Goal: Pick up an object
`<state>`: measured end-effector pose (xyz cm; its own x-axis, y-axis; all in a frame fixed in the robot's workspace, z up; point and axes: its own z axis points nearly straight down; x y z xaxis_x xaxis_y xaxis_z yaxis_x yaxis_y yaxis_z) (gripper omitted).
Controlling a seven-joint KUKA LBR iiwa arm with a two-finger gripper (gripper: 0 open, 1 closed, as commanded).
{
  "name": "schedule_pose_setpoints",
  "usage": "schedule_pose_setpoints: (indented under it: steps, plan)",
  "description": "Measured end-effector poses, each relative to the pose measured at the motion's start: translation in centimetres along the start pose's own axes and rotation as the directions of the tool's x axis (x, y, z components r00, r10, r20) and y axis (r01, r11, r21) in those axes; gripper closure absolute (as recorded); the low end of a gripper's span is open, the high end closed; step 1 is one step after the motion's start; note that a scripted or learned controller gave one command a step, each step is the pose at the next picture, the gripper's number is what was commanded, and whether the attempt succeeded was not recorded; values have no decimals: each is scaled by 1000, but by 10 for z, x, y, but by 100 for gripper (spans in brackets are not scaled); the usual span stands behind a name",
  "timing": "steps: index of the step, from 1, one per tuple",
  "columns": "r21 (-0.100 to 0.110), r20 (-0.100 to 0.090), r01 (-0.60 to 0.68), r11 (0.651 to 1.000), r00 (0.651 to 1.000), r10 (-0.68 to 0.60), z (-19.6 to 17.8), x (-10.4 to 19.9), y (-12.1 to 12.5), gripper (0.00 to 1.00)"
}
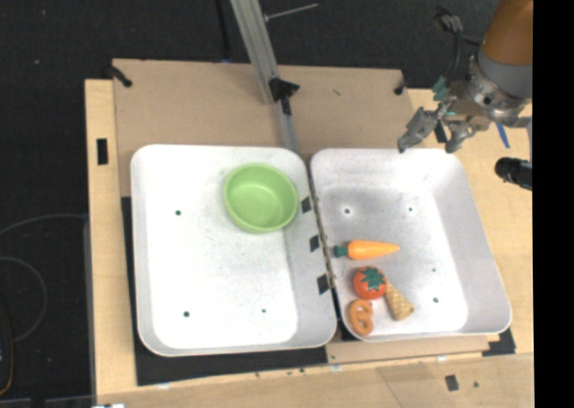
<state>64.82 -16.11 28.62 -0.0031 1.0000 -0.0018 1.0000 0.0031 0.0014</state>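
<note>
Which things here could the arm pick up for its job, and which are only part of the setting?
For the job:
gripper, over the right bin's far edge
carrot
tomato
pretzel
cone
green bowl, in the left bin

Only setting:
left bin
right bin
metal post
bench

Pale wood bench on dark carpeted floor; brown board at back; slanted metal rail; thin cables left.
</note>
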Motion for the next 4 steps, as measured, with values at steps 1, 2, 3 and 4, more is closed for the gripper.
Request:
schedule_pose_setpoints:
  steps: [1, 2, 3, 4]
  plan:
    - [0, 1, 0, 1000, 1000, 0, 0, 0, 0, 0]
    - [5, 1, -4, 1000, 1000, 4, 44, -4, -7, 0]
    - [5, 1, -1, 1000, 1000, 1, 89, -2, -1, 0]
    - [5, 0, -5, 1000, 1000, 5, 136, 2, -8, 0]
